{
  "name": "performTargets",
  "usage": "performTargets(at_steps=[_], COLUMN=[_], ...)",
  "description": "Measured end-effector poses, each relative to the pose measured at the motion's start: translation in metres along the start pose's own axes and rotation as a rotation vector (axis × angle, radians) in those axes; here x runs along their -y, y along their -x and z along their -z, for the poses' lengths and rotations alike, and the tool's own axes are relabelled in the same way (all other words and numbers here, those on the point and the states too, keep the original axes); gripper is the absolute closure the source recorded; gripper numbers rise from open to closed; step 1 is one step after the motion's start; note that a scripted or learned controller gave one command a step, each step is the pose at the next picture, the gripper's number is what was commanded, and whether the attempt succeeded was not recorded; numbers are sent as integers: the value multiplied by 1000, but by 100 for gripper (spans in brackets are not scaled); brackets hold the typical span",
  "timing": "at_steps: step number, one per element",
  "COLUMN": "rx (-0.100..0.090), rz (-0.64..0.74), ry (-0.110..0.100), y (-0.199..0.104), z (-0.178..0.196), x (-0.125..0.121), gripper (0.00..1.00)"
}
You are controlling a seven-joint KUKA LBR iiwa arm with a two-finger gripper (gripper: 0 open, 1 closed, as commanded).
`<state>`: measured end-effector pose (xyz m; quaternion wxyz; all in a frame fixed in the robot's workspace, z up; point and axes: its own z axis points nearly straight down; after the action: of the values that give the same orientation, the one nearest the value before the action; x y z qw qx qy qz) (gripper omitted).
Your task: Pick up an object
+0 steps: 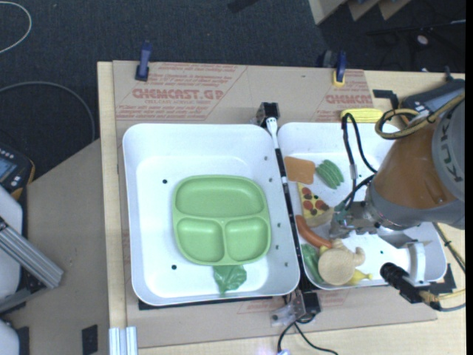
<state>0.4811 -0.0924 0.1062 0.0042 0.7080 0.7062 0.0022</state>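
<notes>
Step in hand, by my reading: approach, nothing lifted yet. Arm [414, 176] enters from 3 o'clock; pincer [346, 222] sits low in the right bin [436, 254], among the toy food. Cannot tell whether it is wide, narrow or holding anything: the wrist hides the tips. Likeliest target is the orange carrot-like stick [313, 234], just at 9 o'clock of the pincer, lying flat, long axis running 10 to 4 o'clock. Pizza slice [315, 205] lies just at 12 o'clock of it, beige piece [338, 265] at 5 o'clock. Left bin [148, 220] carries a green tray [220, 219] and leaf [230, 276]. Next move calls for closing across the stick's short axis, clear of its neighbours.
</notes>
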Motion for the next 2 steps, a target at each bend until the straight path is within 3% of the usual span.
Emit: performTargets(at_steps=[1, 2], rx=[-2, -9], rz=[3, 15], ry=[4, 1], y=[-1, -101], z=[-18, 83], x=[-2, -1], gripper=[100, 100])
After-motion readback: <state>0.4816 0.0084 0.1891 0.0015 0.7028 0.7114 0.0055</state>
